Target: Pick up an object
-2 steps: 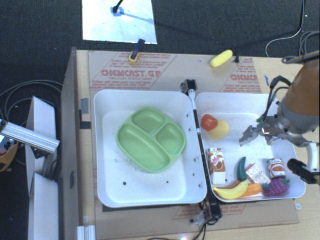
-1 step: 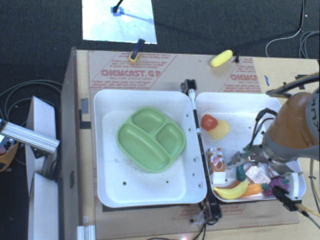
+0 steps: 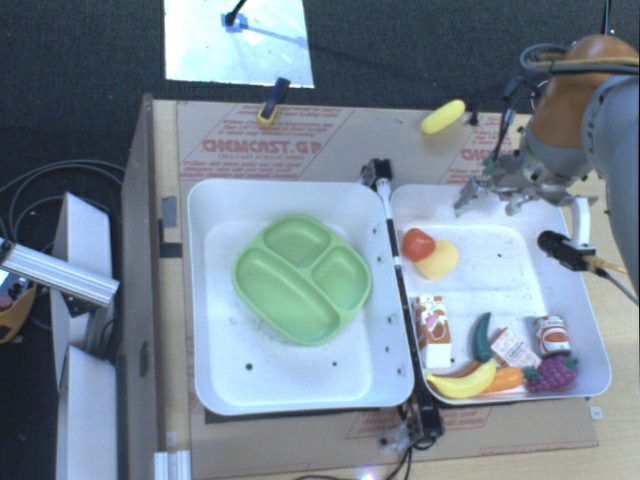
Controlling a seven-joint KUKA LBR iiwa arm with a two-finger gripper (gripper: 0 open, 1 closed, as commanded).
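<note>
My gripper hangs over the far edge of the right bin, its two fingers spread apart with nothing between them. Below and to its left in that bin lie a red tomato and a yellow fruit, touching each other. Along the bin's near side are a small carton, a green cucumber, a banana, a carrot, a small packet, a can and purple grapes. The grey arm with its orange band comes in from the upper right.
The left bin holds a green divided plate. A yellow toy lies on the cardboard behind the bins. A black fitting sits at the right bin's right rim. A black clamp marks the divider's far end.
</note>
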